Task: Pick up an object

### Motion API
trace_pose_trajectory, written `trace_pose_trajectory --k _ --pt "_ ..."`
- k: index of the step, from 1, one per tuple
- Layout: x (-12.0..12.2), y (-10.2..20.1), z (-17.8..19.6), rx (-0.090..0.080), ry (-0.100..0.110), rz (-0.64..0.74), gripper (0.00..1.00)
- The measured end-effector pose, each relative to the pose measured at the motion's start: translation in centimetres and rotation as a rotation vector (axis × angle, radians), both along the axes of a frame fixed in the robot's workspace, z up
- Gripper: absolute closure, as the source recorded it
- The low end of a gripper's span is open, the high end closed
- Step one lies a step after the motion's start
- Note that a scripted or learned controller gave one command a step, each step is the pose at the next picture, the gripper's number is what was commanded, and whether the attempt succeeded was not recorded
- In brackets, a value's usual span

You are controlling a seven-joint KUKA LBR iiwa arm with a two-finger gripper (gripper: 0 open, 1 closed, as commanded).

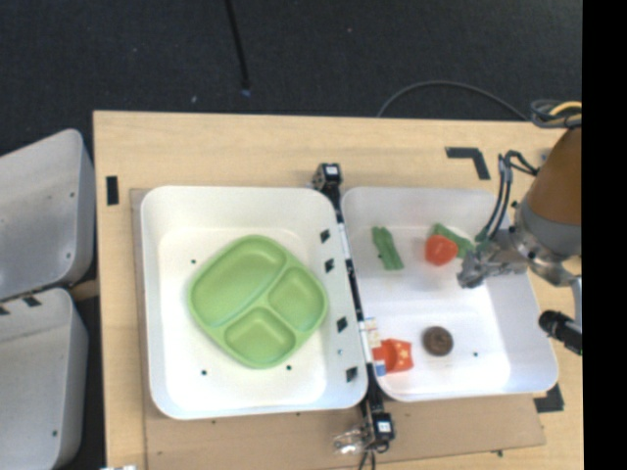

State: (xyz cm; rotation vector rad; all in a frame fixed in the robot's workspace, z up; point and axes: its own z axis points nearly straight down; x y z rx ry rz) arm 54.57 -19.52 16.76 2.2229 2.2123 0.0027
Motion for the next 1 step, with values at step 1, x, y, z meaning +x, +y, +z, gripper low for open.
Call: trace_pose_trajectory --k 1 --pt "1.07 -0.5 5.8 -0.001 -0.003 0.008 1.0"
